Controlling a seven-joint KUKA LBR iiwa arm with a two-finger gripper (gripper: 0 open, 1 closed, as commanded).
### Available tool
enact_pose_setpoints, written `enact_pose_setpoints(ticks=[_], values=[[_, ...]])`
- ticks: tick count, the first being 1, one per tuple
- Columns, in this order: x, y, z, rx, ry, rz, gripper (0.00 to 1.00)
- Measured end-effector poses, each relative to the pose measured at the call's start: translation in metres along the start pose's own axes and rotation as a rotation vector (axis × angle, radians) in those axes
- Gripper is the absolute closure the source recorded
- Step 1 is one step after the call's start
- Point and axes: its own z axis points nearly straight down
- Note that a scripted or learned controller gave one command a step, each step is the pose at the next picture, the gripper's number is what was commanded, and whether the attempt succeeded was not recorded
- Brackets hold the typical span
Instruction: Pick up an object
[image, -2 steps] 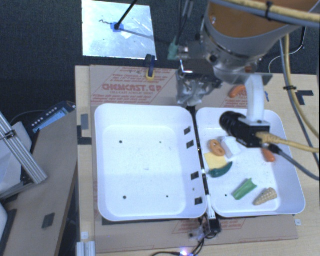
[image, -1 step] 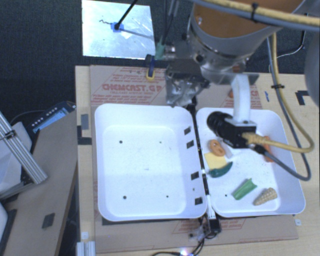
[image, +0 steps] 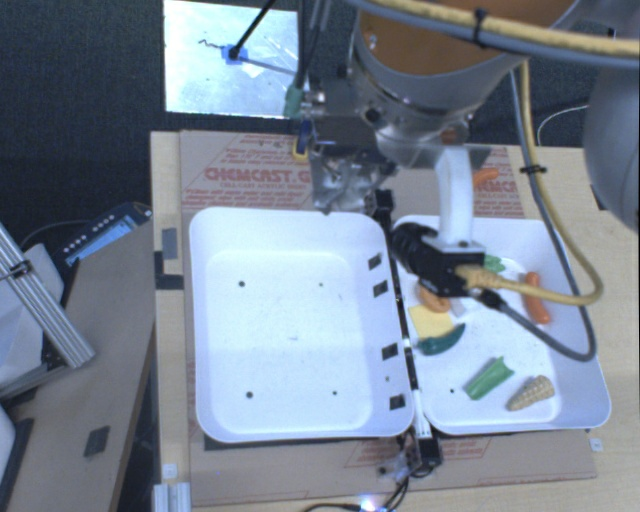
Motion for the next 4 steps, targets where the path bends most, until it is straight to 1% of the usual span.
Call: enact_pose_setpoints(ticks=[1, 2, 3, 4], values=[[-0.041, 0.0, 0.0, 0.0, -0.002, 0.007, 1.0], [-0.023, 0.0, 0.0, 0.0, 0.0, 0.001, 1.0], [0.006, 0.0, 0.0, 0.0, 0.0, -0.001, 1.0], [-0.03, 0.0, 0.0, 0.001, -0.001, 0.007, 1.0]])
